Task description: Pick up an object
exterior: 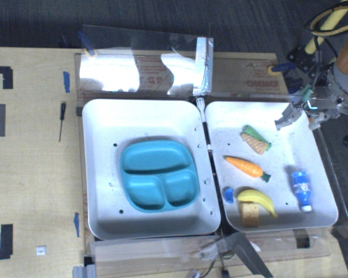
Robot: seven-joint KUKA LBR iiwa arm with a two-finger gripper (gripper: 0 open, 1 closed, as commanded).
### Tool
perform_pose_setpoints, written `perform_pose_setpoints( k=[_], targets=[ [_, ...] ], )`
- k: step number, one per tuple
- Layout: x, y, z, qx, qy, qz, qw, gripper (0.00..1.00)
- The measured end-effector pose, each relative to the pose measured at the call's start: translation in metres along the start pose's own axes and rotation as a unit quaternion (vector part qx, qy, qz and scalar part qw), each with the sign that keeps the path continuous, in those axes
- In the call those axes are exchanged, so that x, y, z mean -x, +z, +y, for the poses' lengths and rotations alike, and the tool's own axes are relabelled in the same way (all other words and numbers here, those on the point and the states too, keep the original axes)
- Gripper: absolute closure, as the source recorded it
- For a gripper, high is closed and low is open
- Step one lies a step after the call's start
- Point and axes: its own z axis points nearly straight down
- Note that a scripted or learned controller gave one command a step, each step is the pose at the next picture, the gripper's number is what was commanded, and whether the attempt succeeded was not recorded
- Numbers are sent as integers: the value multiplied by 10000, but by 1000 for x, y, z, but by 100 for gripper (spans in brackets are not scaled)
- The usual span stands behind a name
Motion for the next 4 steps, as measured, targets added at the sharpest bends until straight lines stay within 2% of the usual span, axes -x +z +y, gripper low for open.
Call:
perform_pose_setpoints(
  k=[1,2,3,4],
  targets=[
    [-34,133,-51,-56,-412,18,9991,0],
    [-58,175,-46,28,-763,-8,9971,0],
    [-58,163,-44,62,-758,-11,9971,100],
    [-129,73,-2,46,-609,15,9981,100]
  ],
)
